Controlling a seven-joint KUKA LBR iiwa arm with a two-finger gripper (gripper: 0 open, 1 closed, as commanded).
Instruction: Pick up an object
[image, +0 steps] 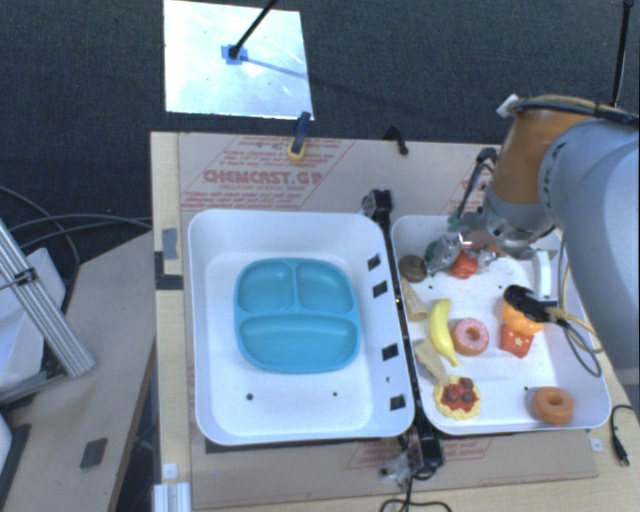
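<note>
Cardboard (262, 175) lettering: "CHEMCAST GP"

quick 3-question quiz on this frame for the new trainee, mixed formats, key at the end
1. True or false: the blue divided plate lies in the left bin.
2. Which item lies right beside the banana? A) pink-iced donut B) brown donut C) blue divided plate
3. Fill in: the gripper hovers over the ____ bin's far end, by an orange-red item.

Key: 1 true; 2 A; 3 right
</note>
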